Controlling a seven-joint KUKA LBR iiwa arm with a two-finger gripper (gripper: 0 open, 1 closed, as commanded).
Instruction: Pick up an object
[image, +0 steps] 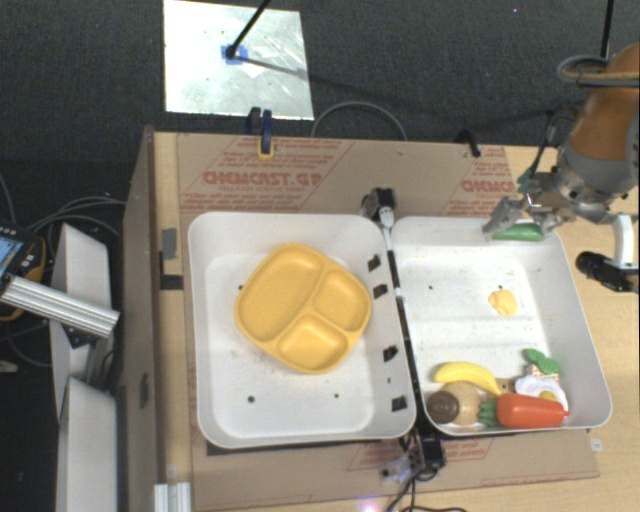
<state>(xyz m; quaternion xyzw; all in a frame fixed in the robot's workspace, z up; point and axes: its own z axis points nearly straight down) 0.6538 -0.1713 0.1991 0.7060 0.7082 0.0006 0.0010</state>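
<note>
Tool (515, 215) sits at the far right corner of the right bin (570, 300), over the rim, with a green piece (520, 233) right beneath its fingers. Can't tell how wide the tool is or whether the green piece is actually pinched; it looks touching at best.

To do this step well: confirm the green piece sits between the fingers before lifting, rise straight up so it clears the bin wall, go slow, since a smooth plastic shape slips easily.

Green piece: small, elongated, glossy, likely hard plastic toy food. Elsewhere in the right bin: a small yellow lump (504, 301) mid-bin, and at the near edge a clustered pile of a curved banana (466, 375), a round brown piece (444, 405), a tapered carrot (528, 410), all smooth and rounded.

Left bin (215, 330) holds a yellow plate (303, 307), three compartments, matte, rounded corners, lying flat. Bins are shallow white plastic on a cardboard-covered tabletop (330, 170).
</note>
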